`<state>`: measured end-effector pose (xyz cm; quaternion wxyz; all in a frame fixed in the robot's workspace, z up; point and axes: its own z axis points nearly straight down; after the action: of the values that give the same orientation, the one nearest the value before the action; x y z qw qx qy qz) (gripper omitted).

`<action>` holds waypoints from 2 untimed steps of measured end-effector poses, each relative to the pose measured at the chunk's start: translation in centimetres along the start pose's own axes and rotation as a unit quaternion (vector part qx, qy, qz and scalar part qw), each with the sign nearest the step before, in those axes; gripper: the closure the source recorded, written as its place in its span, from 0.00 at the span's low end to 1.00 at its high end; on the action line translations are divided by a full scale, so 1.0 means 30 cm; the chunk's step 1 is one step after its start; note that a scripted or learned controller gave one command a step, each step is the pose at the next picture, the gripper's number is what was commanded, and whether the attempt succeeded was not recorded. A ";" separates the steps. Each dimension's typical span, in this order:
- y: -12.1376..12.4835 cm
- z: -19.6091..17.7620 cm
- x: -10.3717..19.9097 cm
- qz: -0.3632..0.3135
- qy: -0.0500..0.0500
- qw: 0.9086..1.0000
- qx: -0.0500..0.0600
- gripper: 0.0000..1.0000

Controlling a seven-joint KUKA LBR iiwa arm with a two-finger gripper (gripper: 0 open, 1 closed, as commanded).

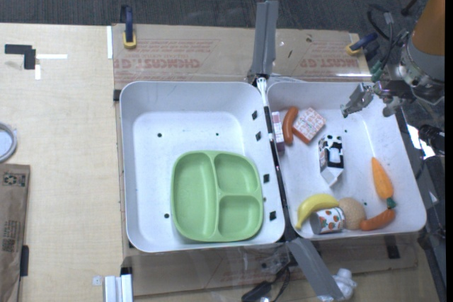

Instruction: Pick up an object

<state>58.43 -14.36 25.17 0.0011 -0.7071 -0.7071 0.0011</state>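
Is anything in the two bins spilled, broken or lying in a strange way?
Nothing looks spilled or broken. The green divided plate lies flat in the left bin. In the right bin, the banana, two carrots and small boxes lie loosely scattered, some touching.

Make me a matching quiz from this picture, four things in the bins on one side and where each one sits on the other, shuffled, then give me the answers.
Things:
1. green divided plate
2. banana
3. carrot
4. hot dog

Places:
A. right bin, along its right-hand side
B. left bin, toward the front
C. right bin, far left corner, beside the checkered box
D. right bin, front left, next to a small can

Pairs: 1-B, 2-D, 3-A, 4-C
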 end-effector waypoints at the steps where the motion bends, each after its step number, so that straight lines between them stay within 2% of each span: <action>1: -0.091 0.431 0.137 -0.056 -0.001 0.998 -0.004 0.00; 2: -0.117 0.203 0.293 -0.038 0.000 0.999 -0.001 0.00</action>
<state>54.89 -5.57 19.10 0.0003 -0.6798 -0.7334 0.0008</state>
